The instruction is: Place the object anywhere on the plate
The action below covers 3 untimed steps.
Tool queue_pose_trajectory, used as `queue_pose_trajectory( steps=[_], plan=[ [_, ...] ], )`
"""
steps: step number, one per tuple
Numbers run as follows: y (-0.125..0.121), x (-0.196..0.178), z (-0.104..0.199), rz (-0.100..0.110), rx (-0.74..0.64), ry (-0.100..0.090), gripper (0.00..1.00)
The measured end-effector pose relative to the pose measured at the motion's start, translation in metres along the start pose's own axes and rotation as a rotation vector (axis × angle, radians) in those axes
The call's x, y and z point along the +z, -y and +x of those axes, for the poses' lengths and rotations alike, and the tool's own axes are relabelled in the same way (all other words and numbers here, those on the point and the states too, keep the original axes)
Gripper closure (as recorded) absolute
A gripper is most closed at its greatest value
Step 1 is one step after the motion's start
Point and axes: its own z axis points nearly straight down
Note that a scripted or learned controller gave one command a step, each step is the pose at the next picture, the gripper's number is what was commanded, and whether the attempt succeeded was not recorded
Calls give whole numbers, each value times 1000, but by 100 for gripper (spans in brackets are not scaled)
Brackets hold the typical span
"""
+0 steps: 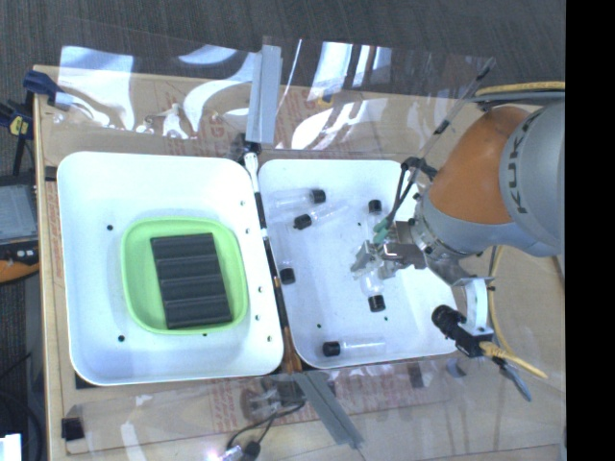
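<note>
Two white bins on the bench; gripper (370, 260) low in the right bin (336, 329), finger spread too blurred to tell

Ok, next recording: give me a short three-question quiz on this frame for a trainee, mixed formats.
1. True or false: the green plate sits in the left bin.
2. Multiple choice: what already lies on the plate? A) a dark ridged block B) a red ball C) a spoon
3. Fill in: the gripper hovers over the ___ bin, among small clear tubes with black caps.

Key: 1 true. 2 A. 3 right.
</note>
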Motion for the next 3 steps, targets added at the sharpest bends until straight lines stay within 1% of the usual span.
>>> queue_pose_trajectory(
  steps=[1,2,3],
  plan=[
    [-3,10,100,2,7,-2,100],
    [-27,10,164,1,-85,-2,100],
    [-27,10,164,1,-85,-2,0]
  ],
)
